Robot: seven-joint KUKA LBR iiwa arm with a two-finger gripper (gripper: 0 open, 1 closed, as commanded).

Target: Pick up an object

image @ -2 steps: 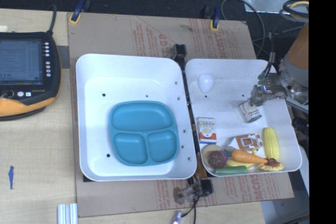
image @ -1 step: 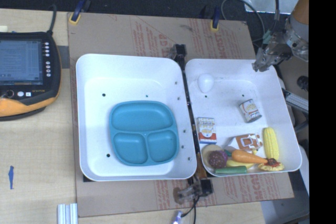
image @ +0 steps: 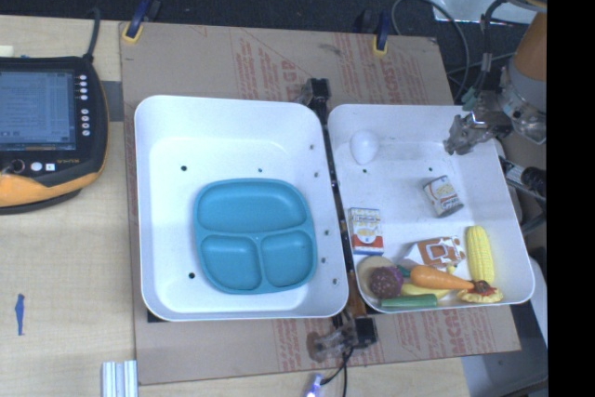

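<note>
The right white bin [image: 400, 167] holds a white egg [image: 363, 146], a small grey can [image: 443, 196], a red and white carton [image: 365, 231], a corn cob [image: 480, 254], a carrot [image: 441, 278], a purple fruit [image: 387, 280], a green bean pod [image: 407, 301] and a small printed box [image: 439, 251]. My gripper [image: 462, 134] hangs over the bin's back right corner, above and to the right of the can, with nothing seen in it. The left white bin [image: 163, 200] holds a blue divided plate [image: 254, 234].
A teach pendant [image: 46, 130] with an orange grip lies on the bench at the left. Clamps [image: 136, 20] pin the cardboard sheet [image: 279, 60] under the bins. Cables [image: 437, 23] run behind the right bin.
</note>
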